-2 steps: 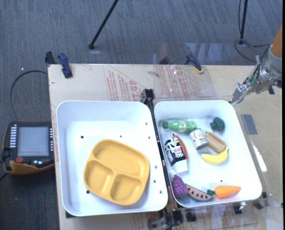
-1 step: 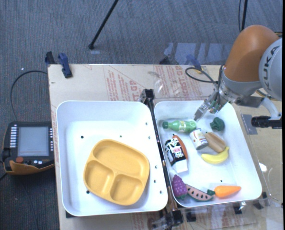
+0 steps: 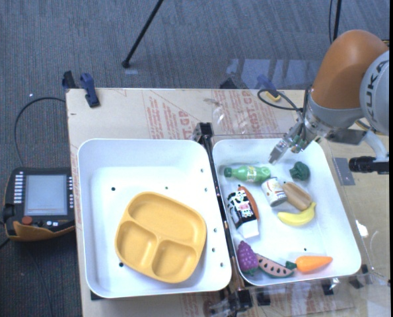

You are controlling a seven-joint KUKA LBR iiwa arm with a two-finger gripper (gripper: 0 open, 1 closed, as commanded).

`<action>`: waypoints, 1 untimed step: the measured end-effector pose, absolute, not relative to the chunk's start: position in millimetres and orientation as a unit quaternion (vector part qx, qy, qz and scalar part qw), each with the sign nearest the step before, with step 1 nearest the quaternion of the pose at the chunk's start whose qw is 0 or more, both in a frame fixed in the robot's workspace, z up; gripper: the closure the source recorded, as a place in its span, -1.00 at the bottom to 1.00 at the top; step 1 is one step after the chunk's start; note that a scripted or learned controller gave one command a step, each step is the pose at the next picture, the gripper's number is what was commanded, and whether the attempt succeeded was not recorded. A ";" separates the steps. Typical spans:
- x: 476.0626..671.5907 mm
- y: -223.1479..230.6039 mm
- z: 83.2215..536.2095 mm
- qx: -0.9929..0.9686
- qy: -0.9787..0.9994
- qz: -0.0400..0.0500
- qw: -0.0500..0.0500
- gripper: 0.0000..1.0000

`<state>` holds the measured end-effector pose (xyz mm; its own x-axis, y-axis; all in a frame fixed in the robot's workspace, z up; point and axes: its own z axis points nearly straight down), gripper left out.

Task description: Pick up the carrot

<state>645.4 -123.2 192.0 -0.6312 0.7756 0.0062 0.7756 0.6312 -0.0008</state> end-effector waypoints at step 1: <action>634.9 -124.7 274.3 -0.412 -0.911 -0.001 -0.004 1.00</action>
<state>634.9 -124.7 274.3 -0.6598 0.7514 -0.0067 0.7513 0.6599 0.0062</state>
